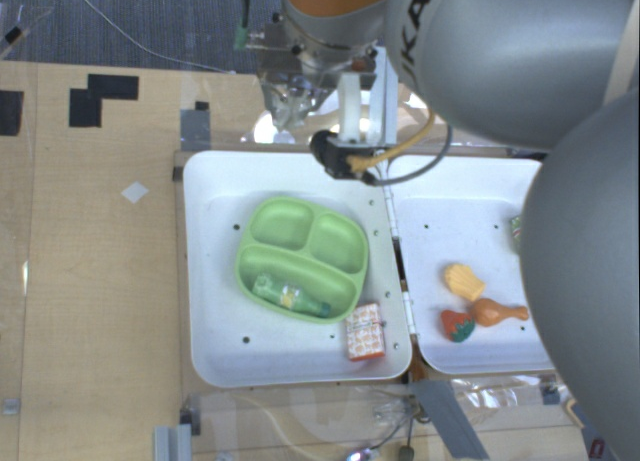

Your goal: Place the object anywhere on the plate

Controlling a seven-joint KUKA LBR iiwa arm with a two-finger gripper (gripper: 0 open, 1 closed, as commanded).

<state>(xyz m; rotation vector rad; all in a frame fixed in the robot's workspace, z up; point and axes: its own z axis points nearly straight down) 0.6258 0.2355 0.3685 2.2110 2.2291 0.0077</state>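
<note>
The plate sits in the left bin. The object, a small green bottle-like item, lies in the plate's near compartment. I judge it light, stiff, smooth and likely slippery. Take it across its narrow middle, square to its length. My gripper hangs over the bin's far edge, well apart from it; whether it is open or closed I cannot tell. A carton lies just beside the plate.
</note>
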